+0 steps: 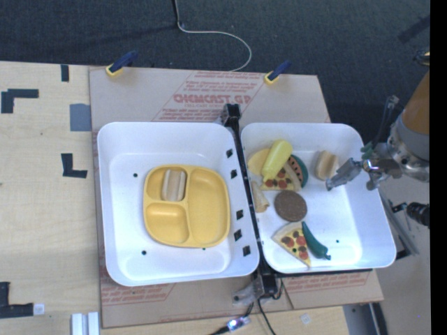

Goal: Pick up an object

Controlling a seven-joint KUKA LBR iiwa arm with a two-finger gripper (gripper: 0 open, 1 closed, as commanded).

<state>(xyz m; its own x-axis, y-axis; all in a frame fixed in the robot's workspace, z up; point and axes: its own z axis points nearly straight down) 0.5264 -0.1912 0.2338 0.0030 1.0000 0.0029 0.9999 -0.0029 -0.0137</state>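
I have the arm at the right bin's edge; nothing picked up yet.

On the bench (140, 110) I see two white bins: the left bin (119, 187) carries a yellow divided tray (199, 211) with a pale cylinder (173, 184) in its far-left compartment. The right bin (353, 229) holds the candidates: a yellow bottle (278, 156), a brown disc (290, 205), two pizza slices (293, 240), a green piece (316, 243) and a bread roll (325, 165). My gripper (357, 172) hovers over that bin's right side, just beside the roll, fingers spread with nothing between them. I judge the whole pick is left: choose, descend, close, lift.
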